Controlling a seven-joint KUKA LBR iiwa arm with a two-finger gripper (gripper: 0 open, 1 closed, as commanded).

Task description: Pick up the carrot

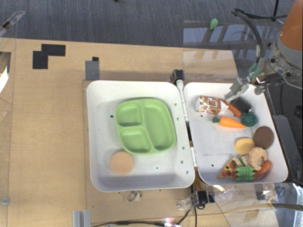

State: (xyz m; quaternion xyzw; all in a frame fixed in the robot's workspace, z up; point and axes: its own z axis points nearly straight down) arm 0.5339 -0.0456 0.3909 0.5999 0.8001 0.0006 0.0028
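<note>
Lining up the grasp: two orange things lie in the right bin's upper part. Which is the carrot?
The carrot is the longer, bright orange one with a green tip, lying below the carton. The other orange piece is shorter, darker, beside the carton.

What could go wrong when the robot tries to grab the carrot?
The carrot lies in a crowded bin. Its tip nearly touches the dark green toy, and the small carton sits just above it, so the gripper may bump or grab a neighbour instead. The carrot's tapered shape might also slip free.

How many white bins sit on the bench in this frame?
2. The left bin holds the green tray and a tan disc; the right bin holds the carrot and other toy foods.
</note>
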